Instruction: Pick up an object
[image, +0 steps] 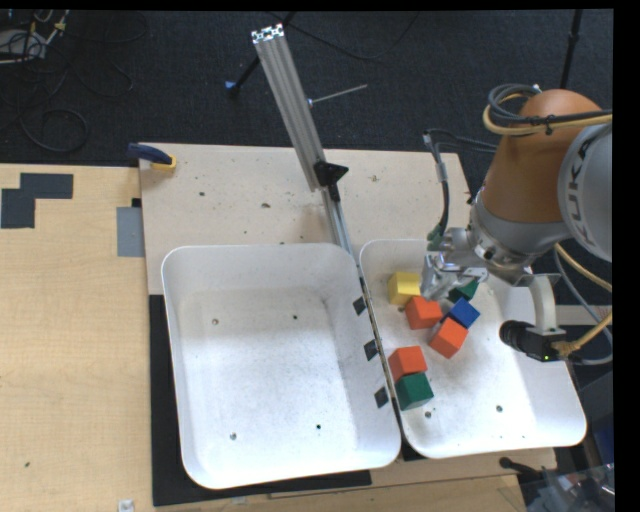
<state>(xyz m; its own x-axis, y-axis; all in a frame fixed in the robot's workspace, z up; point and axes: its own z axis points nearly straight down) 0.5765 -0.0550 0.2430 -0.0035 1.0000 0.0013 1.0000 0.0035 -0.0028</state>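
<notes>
Right bin (520, 420): tool (447, 281) low over blocks (424, 312).

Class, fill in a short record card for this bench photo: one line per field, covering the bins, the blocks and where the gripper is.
bins: two white bins side by side, left bin and right bin
blocks: all in the right bin, near its left side
block colours: yellow block, three orange blocks, blue block, green block
gripper position: gripper above the blocks cluster, beside the yellow block
gripper fingers: cannot tell
held object: none visible
</notes>
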